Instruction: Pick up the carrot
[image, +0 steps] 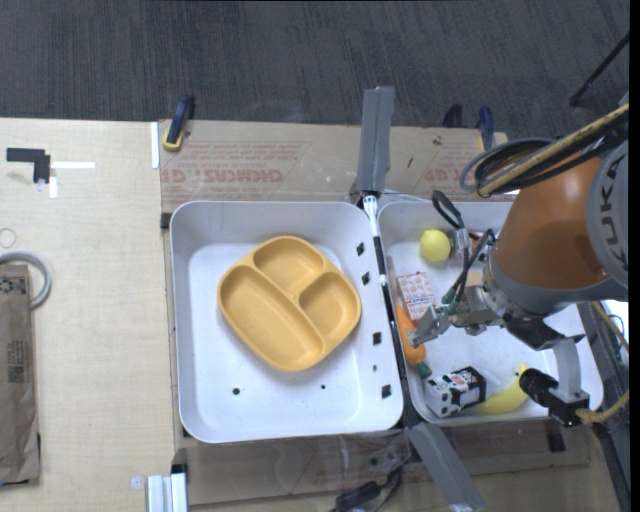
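The carrot (410, 338) is a small orange piece lying in the right bin (440, 415), tight against the bin's left wall. My gripper (430, 326) reaches down from the arm's orange wrist and sits right over the carrot's upper end, touching or nearly touching it. The grey gripper body covers part of the carrot. The carrot still rests on the bin floor.
The right bin also holds a yellow ball (435, 245) at the back, a red-and-white packet (414, 293) just behind the carrot, a black-and-white box (456, 388) and a banana (505, 398) at the front. A yellow divided plate (290, 301) lies in the left bin (200, 390).
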